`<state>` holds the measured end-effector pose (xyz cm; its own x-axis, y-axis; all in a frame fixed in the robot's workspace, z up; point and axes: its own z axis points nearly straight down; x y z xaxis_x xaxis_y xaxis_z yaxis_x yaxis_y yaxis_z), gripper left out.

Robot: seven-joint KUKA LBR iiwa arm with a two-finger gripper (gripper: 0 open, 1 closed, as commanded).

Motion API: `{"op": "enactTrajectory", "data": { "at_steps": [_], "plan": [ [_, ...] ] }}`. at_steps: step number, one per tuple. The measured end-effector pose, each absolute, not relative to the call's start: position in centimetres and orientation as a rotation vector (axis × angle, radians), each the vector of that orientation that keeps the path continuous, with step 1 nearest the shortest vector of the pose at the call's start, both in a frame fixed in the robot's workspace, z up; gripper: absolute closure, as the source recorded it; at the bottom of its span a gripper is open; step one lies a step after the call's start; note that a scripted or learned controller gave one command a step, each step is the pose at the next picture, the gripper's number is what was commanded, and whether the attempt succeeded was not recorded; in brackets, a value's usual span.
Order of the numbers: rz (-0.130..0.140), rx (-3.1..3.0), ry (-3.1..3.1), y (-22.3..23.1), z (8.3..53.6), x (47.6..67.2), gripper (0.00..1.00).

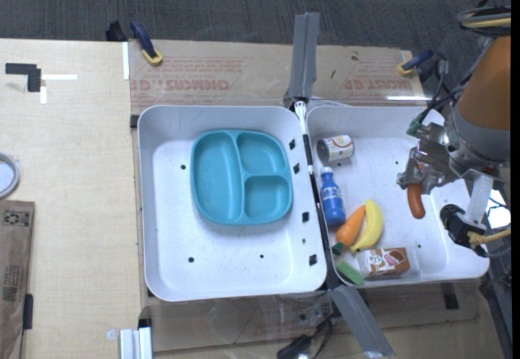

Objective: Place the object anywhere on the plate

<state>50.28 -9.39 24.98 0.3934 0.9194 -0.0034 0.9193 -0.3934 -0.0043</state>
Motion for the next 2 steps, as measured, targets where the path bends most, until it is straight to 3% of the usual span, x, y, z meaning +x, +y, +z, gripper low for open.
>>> {"op": "enactTrajectory", "data": {
  "at_steps": [1,2],
  "plan": [
    [0.01,-2.586,-1.78,-1.3,19.0,55.9,1.0],
    [0.007,-2.537,-1.851,5.1,19.0,57.3,1.0]
  ]
}}
